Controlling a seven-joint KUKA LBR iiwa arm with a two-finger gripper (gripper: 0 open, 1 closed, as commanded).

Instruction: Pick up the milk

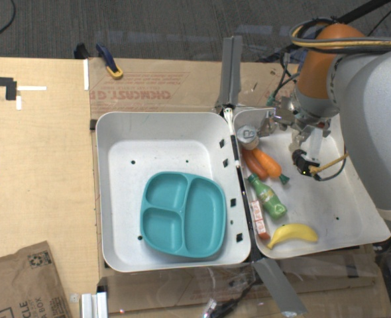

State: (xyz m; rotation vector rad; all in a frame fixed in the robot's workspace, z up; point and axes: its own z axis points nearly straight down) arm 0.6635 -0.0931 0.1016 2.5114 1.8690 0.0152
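Milk (pixel 257 218), likely small red-white carton, lies just beside banana (pixel 293 234). Gripper (pixel 295 130) sits far from banana, near picture top. Claw open or closed: cannot tell. Milk not grabbed yet; whole pick left.

Teal plate (pixel 182 214); carrot (pixel 262 163); green bottle (pixel 268 197); banana (pixel 293 234)

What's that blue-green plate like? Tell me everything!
The plate is teal and looks like plastic, with rounded corners and three sections: two small ones on one side, one long one on the other. It lies flat, right way up, slightly turned, on the floor of the left bin, nearer the front wall, touching nothing else.
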